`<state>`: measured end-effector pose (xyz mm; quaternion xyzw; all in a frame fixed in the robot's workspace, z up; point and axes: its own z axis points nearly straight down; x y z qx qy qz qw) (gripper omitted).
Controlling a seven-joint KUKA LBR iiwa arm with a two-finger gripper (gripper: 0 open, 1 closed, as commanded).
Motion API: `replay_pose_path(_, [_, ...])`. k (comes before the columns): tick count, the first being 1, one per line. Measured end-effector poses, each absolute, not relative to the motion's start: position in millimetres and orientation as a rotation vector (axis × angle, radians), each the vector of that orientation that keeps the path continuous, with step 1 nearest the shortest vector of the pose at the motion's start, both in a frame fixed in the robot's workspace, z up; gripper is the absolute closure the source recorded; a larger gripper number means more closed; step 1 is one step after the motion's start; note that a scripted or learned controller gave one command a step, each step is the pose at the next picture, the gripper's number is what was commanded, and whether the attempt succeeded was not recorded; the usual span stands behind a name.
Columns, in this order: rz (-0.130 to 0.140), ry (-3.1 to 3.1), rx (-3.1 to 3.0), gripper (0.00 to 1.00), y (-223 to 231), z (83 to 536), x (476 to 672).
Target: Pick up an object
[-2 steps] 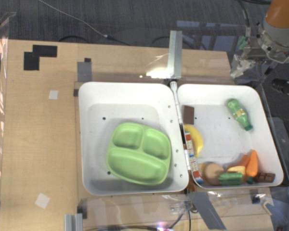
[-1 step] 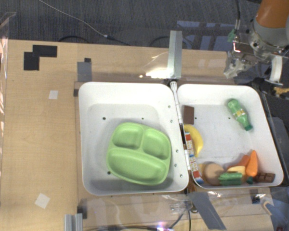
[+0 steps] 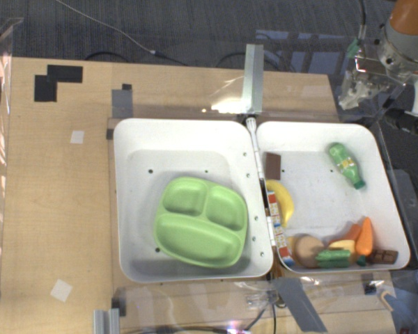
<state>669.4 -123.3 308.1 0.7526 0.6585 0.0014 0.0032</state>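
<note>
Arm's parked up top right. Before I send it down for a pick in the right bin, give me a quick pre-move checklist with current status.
1. Gripper above and outside the right bin, past its far right corner: ok.
2. Nothing seen between the fingers: ok, though open or shut: cannot tell.
3. Isolated target available: ok, the green bottle lies alone in the far right of the bin.
4. Near corner pile (carrot, green vegetable, round brown item) separated enough for a clean grasp: not ok, they touch and overlap.
5. Banana graspable: cannot tell, it lies close to the divider wall.
6. Green divided plate sits in the left bin, out of the path: ok.
</note>
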Motion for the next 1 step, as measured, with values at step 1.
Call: replay_pose_path(1, [0.005, 1.785, 2.582, 1.0, -88.5, 292.6, 663.1])
